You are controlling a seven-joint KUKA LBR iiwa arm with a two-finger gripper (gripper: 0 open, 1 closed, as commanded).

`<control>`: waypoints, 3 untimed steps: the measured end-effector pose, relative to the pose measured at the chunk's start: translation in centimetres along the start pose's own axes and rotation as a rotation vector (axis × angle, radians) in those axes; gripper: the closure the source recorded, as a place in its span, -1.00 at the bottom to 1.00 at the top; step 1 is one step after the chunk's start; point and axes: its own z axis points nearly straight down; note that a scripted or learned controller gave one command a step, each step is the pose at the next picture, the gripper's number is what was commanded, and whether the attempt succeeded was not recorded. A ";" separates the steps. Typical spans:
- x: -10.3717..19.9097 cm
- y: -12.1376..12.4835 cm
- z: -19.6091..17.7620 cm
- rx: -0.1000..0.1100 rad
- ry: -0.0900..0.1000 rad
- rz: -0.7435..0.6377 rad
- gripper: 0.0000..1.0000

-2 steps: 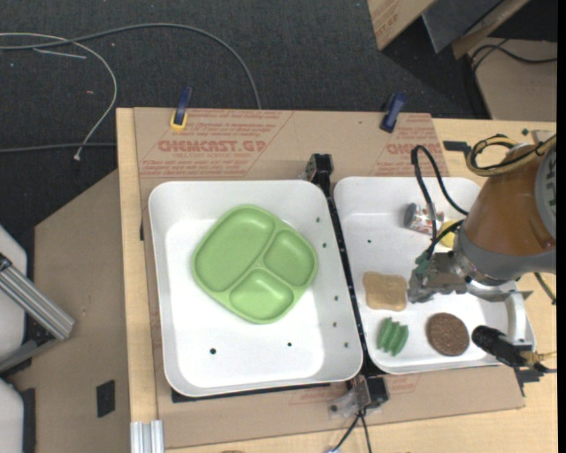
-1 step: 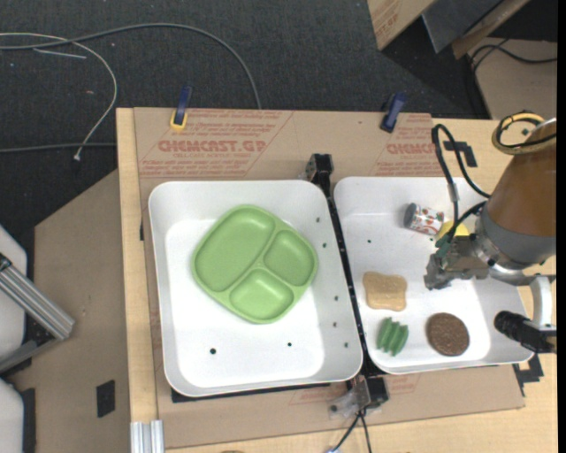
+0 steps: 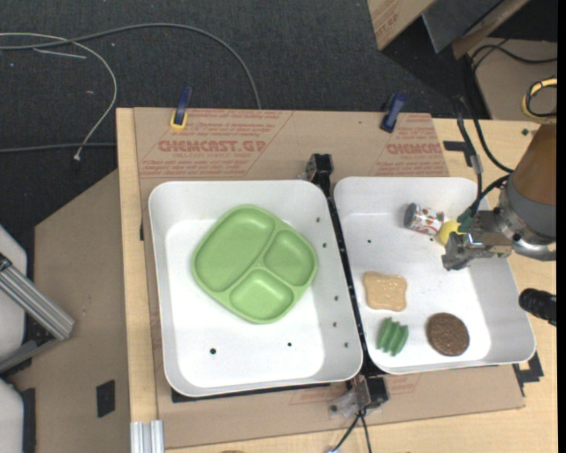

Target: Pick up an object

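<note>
A green veggie toy and a brown cookie lie at the right bin's six o'clock edge, toast above them. The claw hangs at three o'clock; I cannot tell its grip. A small can lies beside it. The desk's cardboard reads "CHEMCAST GP".

A cardboard sheet printed with red lettering lies under the two white bins, held at its far edge by a blue clamp on the left and another blue clamp on the right. Thin grey cables trail over the dark floor beyond it, near a cardboard box.
</note>
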 end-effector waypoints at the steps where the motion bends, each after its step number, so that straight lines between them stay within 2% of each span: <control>1: 0.0 0.1 -2.6 0.003 0.001 0.000 1.00; 2: 4.6 1.5 -1.3 0.010 0.004 -0.004 1.00; 3: 9.9 4.8 -1.0 0.005 0.004 -0.006 1.00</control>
